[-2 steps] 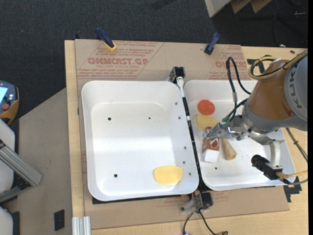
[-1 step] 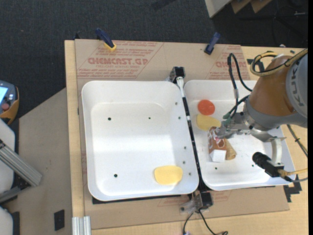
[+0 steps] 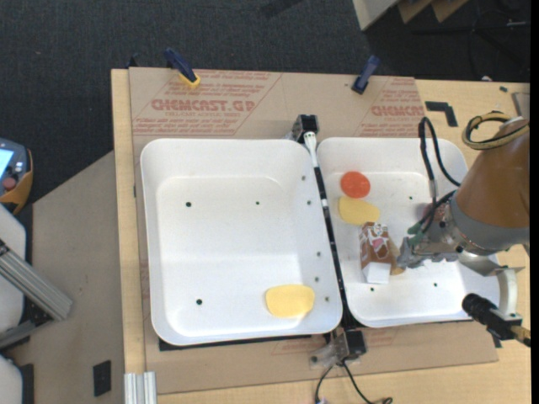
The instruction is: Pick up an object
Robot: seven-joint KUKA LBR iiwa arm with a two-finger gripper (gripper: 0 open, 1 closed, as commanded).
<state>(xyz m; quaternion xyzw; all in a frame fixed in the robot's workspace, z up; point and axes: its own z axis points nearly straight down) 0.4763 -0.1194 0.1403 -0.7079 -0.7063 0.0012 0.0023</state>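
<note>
I'm hovering my gripper (image 3: 402, 257) beside the brown packet (image 3: 376, 251) in the right bin (image 3: 438, 305); can't tell my fingers' spread. It's leaning, so I'm risking toppling it.

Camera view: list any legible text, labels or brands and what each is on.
"CHEMCAST GP": red print on the brown board behind the left bin.
The same red print on the board behind the right bin, cut off by the arm; only partly readable.
Brown-and-white packet in the right bin: print too small to read.
</note>
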